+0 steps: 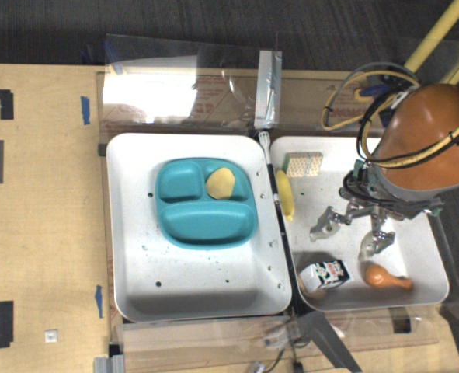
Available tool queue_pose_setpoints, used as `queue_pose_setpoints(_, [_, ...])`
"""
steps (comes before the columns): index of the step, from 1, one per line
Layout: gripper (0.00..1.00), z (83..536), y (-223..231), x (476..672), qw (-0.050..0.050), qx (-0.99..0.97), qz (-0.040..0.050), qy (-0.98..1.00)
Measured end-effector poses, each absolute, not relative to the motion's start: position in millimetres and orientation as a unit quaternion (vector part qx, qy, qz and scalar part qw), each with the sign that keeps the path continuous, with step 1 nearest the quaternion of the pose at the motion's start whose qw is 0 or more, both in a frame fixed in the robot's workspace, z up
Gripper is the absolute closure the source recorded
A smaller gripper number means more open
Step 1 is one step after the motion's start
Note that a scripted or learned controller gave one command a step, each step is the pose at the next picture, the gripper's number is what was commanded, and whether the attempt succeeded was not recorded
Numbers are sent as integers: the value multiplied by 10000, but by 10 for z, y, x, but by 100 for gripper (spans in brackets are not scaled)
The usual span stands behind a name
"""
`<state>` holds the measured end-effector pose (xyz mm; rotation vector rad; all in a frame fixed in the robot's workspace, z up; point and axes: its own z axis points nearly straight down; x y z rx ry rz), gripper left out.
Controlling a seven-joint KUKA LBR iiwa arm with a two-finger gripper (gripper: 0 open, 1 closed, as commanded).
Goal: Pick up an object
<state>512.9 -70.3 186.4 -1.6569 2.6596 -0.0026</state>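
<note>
Your claw (352, 229) hung spread apart and empty inside the right bin (431, 243), poised to descend; the nearest pickable thing, a toy drumstick (386, 277), lay just below it.

A light wooden bench (43, 208) carries two shallow white bins side by side, the left bin (136, 286) and the right bin (431, 278) touching.
</note>
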Motion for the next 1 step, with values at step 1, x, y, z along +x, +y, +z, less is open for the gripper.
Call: queue_pose_setpoints(1, [0,1850,-383,5717,35,-6663,4,7457])
